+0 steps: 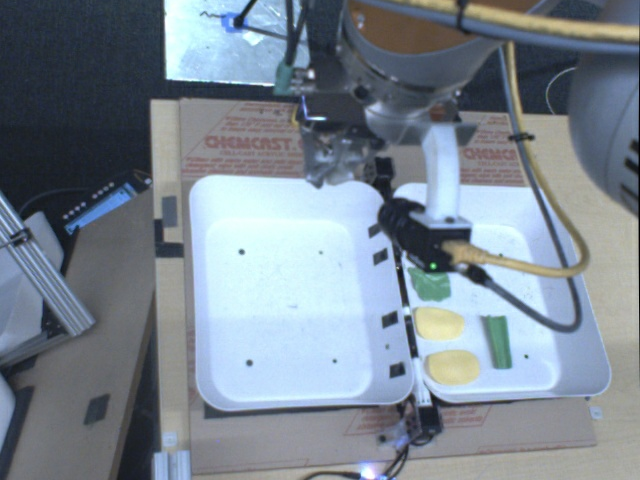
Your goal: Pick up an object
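Observation:
My gripper hangs over the far edge of the left bin, near the divide between the two bins. Nothing can be made out in it. The right bin holds a small green lump, two flat yellow ovals and a green stick, all lying in its near half. These objects lie well in front of and to the right of the gripper.
A black wrist unit with a green light and yellow cables hangs over the right bin's left side. The bins rest on brown cardboard. A metal frame stands at the left.

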Controlling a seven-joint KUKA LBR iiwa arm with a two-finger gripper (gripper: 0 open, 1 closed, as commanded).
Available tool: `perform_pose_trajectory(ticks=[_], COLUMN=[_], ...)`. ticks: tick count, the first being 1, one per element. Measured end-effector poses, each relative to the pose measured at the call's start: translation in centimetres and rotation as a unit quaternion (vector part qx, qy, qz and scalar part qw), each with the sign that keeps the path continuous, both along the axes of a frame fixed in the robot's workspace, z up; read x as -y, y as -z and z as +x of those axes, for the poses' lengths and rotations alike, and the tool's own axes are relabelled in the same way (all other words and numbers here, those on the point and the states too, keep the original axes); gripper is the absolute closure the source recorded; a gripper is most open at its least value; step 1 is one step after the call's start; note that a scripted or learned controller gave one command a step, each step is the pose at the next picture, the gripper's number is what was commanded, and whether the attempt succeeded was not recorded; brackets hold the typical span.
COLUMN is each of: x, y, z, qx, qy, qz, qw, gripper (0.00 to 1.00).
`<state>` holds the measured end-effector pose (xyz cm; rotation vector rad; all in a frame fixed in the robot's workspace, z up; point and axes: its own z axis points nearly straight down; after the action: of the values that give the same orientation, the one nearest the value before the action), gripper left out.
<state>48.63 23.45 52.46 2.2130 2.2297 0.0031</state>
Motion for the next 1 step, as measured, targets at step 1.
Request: perform_pose_trajectory(ticks=[1], x=[0.01], y=[-0.85], z=[0.00], qx=[0.000], qy=[0.000], qz=[0.0001], qw=[1.0000], gripper=[1.00])
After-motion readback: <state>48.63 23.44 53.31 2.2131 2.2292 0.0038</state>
